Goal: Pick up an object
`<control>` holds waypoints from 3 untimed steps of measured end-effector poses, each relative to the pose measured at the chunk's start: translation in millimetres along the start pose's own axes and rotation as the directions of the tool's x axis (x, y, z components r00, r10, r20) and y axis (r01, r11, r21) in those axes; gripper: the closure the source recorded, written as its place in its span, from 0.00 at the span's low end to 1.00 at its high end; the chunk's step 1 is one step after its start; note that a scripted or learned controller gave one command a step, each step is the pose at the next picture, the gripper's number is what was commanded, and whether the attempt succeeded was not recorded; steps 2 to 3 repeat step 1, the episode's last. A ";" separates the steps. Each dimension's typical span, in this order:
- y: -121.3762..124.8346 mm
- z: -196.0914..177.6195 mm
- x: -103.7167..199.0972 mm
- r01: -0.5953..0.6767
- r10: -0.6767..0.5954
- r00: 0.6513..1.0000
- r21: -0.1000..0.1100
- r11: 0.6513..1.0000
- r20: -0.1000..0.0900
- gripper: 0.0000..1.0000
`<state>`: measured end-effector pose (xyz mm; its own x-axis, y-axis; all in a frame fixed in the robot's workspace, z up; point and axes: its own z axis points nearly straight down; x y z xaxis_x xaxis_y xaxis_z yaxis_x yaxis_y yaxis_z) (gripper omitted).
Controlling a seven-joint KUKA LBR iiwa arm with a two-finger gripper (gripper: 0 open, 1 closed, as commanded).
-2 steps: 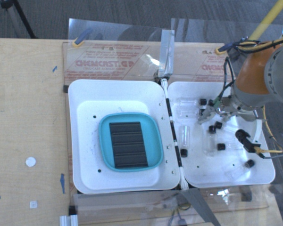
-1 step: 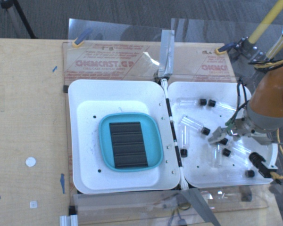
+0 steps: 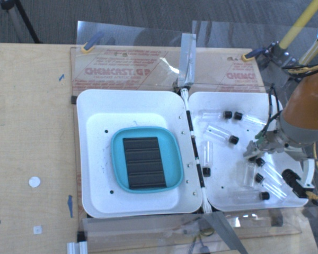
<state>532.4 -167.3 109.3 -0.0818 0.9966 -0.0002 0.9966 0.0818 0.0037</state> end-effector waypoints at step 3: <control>47.0 -97.9 43.3 -0.108 0.108 0.994 0.003 0.994 0.001 1.00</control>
